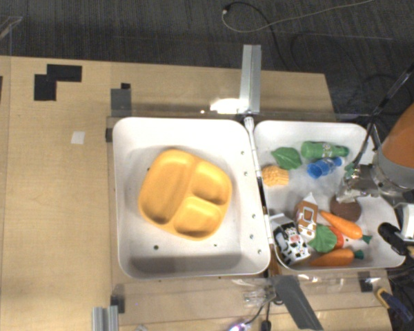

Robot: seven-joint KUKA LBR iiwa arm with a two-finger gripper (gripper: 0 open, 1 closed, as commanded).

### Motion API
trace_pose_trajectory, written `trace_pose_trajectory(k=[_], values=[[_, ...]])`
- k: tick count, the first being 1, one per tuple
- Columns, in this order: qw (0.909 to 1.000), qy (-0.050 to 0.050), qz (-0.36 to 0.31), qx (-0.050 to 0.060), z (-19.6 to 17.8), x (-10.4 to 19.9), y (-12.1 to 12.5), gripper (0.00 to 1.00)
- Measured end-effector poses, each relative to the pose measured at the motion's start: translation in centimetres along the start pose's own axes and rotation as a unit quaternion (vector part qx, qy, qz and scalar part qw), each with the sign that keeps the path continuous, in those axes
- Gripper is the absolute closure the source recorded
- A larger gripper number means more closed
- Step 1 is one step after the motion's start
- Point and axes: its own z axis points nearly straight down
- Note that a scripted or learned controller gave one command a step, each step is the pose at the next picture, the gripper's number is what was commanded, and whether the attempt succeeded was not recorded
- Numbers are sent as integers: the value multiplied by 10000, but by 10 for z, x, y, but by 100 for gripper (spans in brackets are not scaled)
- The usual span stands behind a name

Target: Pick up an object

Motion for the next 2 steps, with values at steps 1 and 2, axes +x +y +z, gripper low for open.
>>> trace_pose_trajectory(k=[1, 2], values=[[9990, -12, -433, 109, -16, 24, -3, 100], [9990, -12, -432, 109, -16, 23, -3, 0]])
